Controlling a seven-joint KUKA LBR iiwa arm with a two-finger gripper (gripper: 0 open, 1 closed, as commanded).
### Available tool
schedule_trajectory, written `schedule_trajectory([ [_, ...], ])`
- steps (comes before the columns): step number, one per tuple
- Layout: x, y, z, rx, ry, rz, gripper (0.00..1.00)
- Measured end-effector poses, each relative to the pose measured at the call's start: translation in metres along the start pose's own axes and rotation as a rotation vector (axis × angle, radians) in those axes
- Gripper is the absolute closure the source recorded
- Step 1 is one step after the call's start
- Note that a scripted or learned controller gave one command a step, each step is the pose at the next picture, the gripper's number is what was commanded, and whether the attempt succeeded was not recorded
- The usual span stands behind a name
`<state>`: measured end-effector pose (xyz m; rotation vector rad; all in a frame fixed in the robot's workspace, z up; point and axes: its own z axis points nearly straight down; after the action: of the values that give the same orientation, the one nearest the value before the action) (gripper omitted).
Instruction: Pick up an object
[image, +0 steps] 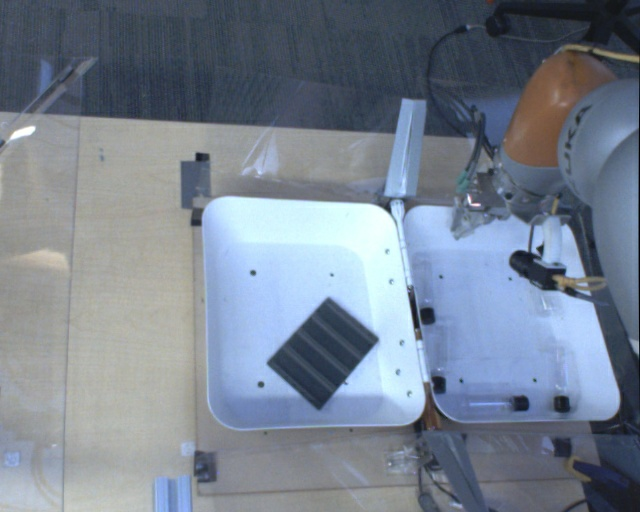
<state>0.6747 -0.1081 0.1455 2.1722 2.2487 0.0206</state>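
A dark grey ribbed rectangular pad (324, 352) lies flat and turned diagonally in the left white bin (235, 300), toward its front right. My gripper (470, 218) hangs over the far left corner of the right white bin (590, 385), well away from the pad, on the other side of the divide between the bins. I see nothing held under it. The grey arm with its orange band (545, 100) comes in from the upper right.
A metal upright bracket (405, 150) stands behind the seam between the bins. Small black fittings (520, 403) sit along the right bin's front and left edges. A black clamp (197, 180) is at the left bin's far left corner. Bare wooden bench (100, 300) lies to the left.
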Motion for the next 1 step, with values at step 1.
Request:
schedule_trajectory([
  [1, 0.0009, 0.0023, -0.0126, -0.007, -0.001, -0.004, 1.0],
])
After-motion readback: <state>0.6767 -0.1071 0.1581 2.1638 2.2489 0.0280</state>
